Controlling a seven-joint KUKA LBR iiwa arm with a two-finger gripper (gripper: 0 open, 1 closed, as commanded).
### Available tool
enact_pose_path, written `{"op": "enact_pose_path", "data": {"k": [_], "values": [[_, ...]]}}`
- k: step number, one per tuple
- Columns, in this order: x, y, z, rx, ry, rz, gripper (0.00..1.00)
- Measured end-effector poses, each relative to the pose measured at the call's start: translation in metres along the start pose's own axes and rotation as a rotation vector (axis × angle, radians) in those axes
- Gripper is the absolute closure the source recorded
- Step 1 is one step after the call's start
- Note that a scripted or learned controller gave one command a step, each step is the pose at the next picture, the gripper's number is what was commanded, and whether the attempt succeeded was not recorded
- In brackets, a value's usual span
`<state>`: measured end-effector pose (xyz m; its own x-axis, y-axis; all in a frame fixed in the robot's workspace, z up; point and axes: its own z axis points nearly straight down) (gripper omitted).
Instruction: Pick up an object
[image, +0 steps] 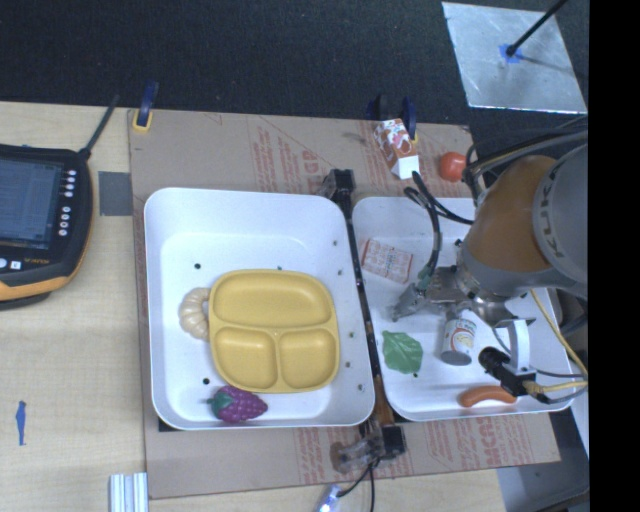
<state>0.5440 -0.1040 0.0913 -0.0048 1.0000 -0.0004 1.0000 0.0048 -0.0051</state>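
We look down on two shallow white bins, smooth plastic with rounded corners, side by side on brown cardboard. The left bin (170, 230) holds a glossy yellow tray (272, 328) with three compartments: one long on top, two smaller below. A pale, ridged shell-like piece (193, 311) pokes out from under its left edge, and a knobbly purple grape bunch (238, 405) with a green tip lies just below the tray.

Over to the right bin (400, 400). We see a flat pink-and-white packet (386, 259) near its top left, a crinkled green leaf (402, 351) lower down, a small white can (458, 338) just right of the leaf, and an orange sausage (487, 397) along the bottom edge.

The arm (525, 225), grey with its broad orange band, hangs over this bin. The gripper (432, 295) sits just above the can and right of the packet, metal parts jutting left. We cannot tell how its grip stands; nothing shows in it.

Outside the bins, a red ball (452, 165) and a small carton (395, 143) rest on the cardboard above.
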Motion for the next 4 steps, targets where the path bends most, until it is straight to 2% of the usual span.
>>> {"op": "enact_pose_path", "data": {"k": [1, 2, 3, 4], "values": [[-0.070, 0.047, -0.001, -0.001, 0.006, -0.001, 0.00], [-0.031, -0.034, 0.000, 0.000, 0.001, 0.000, 0.00], [-0.014, -0.007, 0.000, -0.002, 0.000, -0.001, 0.00], [-0.102, -0.043, 0.000, -0.001, 0.001, 0.003, 0.00]]}}
